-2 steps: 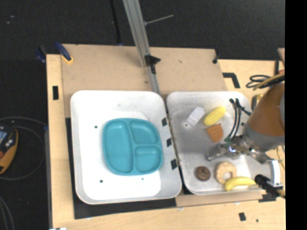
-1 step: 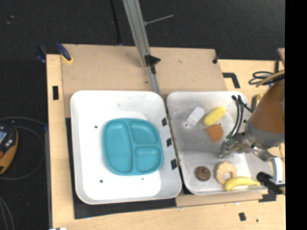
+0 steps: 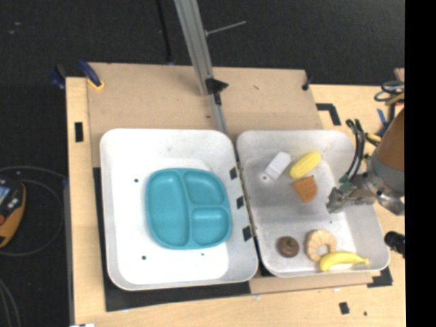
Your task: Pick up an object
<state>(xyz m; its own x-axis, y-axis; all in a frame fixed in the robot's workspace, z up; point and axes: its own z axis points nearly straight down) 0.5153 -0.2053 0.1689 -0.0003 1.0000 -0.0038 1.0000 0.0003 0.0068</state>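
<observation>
We see two white bins side by side on the bench. The left bin [image 3: 122,251] holds a blue tray [image 3: 187,207] with three compartments. The right bin [image 3: 272,148] holds the small things: a white block [image 3: 276,165] near the top, a yellow corn cob [image 3: 305,163] just beside it on the right, and an orange piece [image 3: 306,189] directly under the corn, touching it or almost touching. In the lower part lie a brown round piece [image 3: 287,246], a pale ring-shaped pastry [image 3: 319,243] to its right, and a banana [image 3: 343,260] along the bottom edge, touching the pastry. The arm [image 3: 390,157] comes in from the right, and the gripper [image 3: 340,200] is over the right side of this bin, near the orange piece but apart from it. Nothing is seen between its parts, and we cannot tell if it is released or clenched.
</observation>
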